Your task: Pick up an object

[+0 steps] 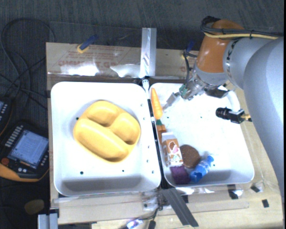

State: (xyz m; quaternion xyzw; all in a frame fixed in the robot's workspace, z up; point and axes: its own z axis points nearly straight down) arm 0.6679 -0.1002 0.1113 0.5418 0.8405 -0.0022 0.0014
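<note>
Two bins [57, 128], six objects [106, 130]

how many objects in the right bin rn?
5 visible. Orange carrot along the left wall; small carton below it; brown round item, purple item and blue bottle clustered at the near edge. More could be hidden beneath that cluster.
</note>
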